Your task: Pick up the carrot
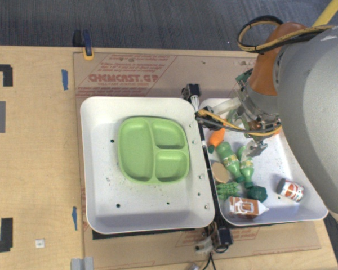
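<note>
carrot [216, 137] sits in the right bin [304, 198], up near its top-left corner, right against the divider between the two bins, with a green bottle-ish thing [230, 160] touching its lower end. hand [253, 145] hangs low over the same bin, just beside the carrot to the right, so i'd call this the approach step, grasp not made yet. honestly can't tell whether it's spread or pinched, too much cable and wrist clutter around it, and nothing shows as gripped. next move probably needs a small shift toward the divider and a careful drop, since the bin wall and the green stuff crowd the carrot on both sides. rest of the pile: more green toys, a red and white carton [247, 206] at the bottom, a little can [292, 190] off to the right. left bin [98, 201] carries a green sectioned plate [154, 149]. both bins sit on cardboard on a tan bench [28, 167], with dark carpet beyond.
</note>
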Robot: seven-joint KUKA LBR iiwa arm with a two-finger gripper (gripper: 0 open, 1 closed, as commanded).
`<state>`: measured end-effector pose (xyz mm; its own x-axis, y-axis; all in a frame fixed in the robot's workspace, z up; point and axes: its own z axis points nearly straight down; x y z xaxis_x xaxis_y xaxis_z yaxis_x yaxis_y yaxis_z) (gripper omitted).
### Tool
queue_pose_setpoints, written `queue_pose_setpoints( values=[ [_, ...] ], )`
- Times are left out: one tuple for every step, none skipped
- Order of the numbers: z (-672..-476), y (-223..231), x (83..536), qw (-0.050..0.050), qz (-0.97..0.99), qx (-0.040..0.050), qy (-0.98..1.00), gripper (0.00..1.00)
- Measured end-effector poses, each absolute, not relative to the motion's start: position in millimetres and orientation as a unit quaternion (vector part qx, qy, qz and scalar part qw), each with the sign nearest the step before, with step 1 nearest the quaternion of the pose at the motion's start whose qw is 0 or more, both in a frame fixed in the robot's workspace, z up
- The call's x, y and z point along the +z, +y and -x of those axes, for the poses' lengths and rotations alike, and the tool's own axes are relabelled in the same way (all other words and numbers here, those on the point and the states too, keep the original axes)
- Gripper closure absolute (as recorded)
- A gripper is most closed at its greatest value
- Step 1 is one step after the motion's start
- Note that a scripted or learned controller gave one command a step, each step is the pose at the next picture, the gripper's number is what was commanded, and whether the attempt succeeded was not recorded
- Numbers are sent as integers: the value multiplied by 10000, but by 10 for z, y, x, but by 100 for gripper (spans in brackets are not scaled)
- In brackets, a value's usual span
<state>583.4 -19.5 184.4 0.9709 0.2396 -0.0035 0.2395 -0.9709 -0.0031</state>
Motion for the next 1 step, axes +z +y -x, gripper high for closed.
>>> queue_pose_setpoints(
  values=[
    [-5675,20,1843,13,9921,18,-1252,0]
  ],
)
